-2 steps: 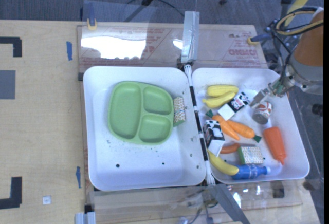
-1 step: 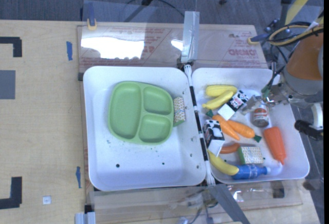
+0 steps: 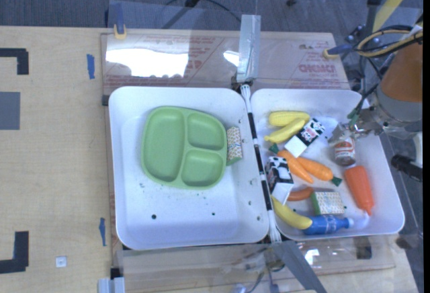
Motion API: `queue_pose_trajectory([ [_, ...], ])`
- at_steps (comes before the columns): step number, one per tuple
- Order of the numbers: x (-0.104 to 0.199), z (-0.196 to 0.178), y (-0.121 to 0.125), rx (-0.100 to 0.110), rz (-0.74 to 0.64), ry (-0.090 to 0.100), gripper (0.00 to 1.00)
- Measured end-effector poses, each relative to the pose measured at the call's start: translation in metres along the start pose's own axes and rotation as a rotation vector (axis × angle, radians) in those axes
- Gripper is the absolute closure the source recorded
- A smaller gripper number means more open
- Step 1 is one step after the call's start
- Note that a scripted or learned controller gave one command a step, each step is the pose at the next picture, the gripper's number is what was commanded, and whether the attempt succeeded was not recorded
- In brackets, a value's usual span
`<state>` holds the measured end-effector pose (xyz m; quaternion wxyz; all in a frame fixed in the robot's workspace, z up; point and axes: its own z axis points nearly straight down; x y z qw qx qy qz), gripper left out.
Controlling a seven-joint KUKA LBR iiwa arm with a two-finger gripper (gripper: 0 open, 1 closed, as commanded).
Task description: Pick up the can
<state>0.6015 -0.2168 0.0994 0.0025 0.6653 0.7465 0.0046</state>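
Showing 1 can (image 3: 345, 150), 3 bananas (image 3: 287, 119), 1 green plate (image 3: 183, 146)

Two white bins sit side by side: the left bin (image 3: 127, 218) and the right bin (image 3: 393, 211). One green divided plate (image 3: 183, 146). Three bananas, at (image 3: 289, 117), (image 3: 285, 131) and (image 3: 291, 213). Two carrots, at (image 3: 360, 189) and (image 3: 314, 167). One can (image 3: 345, 150). One blue bottle (image 3: 327, 224).

The green divided plate (image 3: 183, 147) was smooth matt plastic. Both white bins (image 3: 127, 171) had a smooth, slightly glossy plastic finish. The can (image 3: 345, 151) showed a shiny metal rim. The surface (image 3: 47, 171) appeared as pale matt wood.
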Motion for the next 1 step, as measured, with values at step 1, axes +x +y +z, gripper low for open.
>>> queue_pose_trajectory([
  [1, 0.0270, -0.0758, 0.0154, 0.007, 0.230, -0.006, 1.00],
])
